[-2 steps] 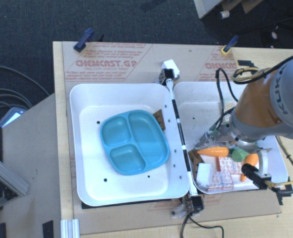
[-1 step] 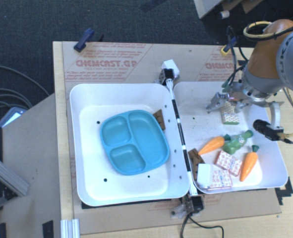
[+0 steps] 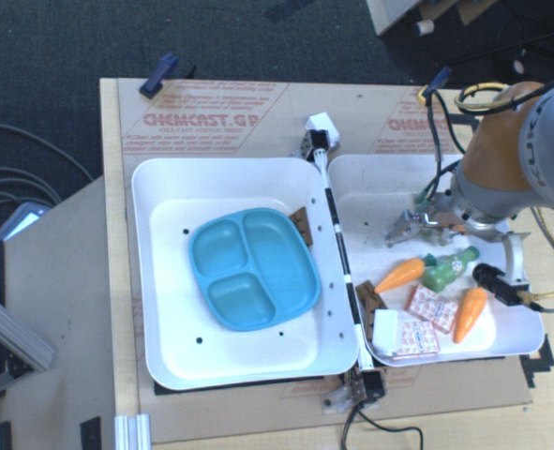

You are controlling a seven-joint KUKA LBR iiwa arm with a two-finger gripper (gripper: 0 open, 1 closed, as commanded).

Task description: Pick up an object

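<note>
My gripper (image 3: 404,230) hangs low over the middle of the right bin (image 3: 370,184), with the grey arm and its orange band (image 3: 494,153) reaching in from the right. Nothing shows in it. Just below and right of it lie an orange carrot (image 3: 400,275) and a green bottle (image 3: 442,270). A second carrot (image 3: 470,313) lies near the bin's right front. A red-and-white patterned packet (image 3: 433,306) and a pale packet (image 3: 403,335) lie by the front wall.
The left bin (image 3: 147,251) holds a blue divided plate (image 3: 253,268). A black divider rail (image 3: 335,242) runs between the two bins. Cables and a black fitting (image 3: 494,282) trail by the right bin's right side. Bare bin floor lies left of the gripper.
</note>
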